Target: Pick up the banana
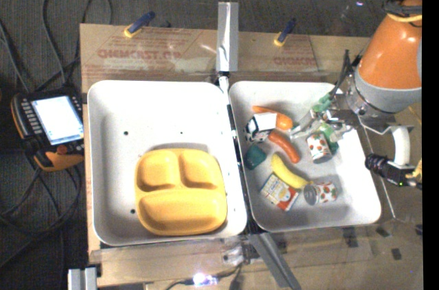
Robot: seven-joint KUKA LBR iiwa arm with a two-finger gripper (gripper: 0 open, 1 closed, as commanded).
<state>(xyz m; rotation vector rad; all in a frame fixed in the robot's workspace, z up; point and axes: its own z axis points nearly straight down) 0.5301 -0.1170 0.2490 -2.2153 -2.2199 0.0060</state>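
In the right bin [357, 210], nearest are a can [321, 192] and a carton [278, 191]. The banana [288, 171] lies just beyond, mid-bin, free. Farther right, the gripper [322, 121] hangs over a cup [317, 147]; whether its jaws are spread I cannot tell. A yellow tray [181, 191] fills the left bin [110, 117].

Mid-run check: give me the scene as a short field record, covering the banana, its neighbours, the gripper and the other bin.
target: banana, lying in the right bin, not lifted
neighbours: orange carrot-like piece above it, small box below it, can to its right
gripper: over the right bin, up and right of the banana, fingers unclear
left bin: holds a yellow divided tray
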